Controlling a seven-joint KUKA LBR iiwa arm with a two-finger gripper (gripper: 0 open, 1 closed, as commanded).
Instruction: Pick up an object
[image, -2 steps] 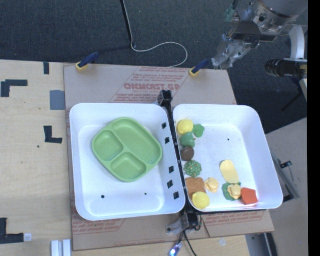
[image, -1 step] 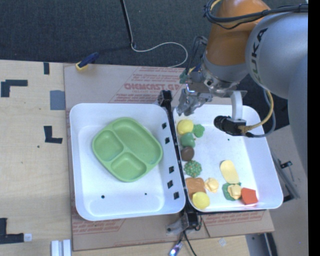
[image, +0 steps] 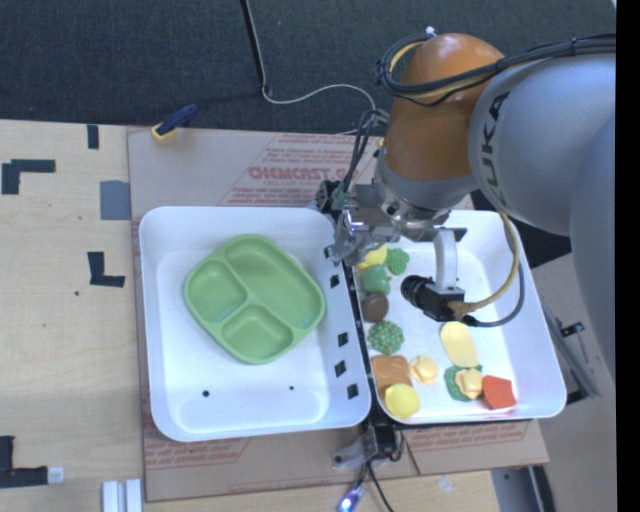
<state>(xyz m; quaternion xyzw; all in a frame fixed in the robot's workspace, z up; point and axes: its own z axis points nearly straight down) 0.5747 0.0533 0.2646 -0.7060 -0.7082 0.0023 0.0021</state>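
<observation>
While my grey arm (image: 540, 110) reaches in from the right, its orange band (image: 440, 95) hangs over the right bin (image: 535, 350). Beside it the left bin (image: 160, 330) bears a green divided plate (image: 255, 297). My claw (image: 362, 243) sits low at the right bin's near-left corner, over a green piece (image: 375, 280) and a brown ball (image: 375, 306); whether it grips anything I cannot tell. Smaller toy foods lie below: yellow ball (image: 402, 401), orange block (image: 498, 391).
</observation>
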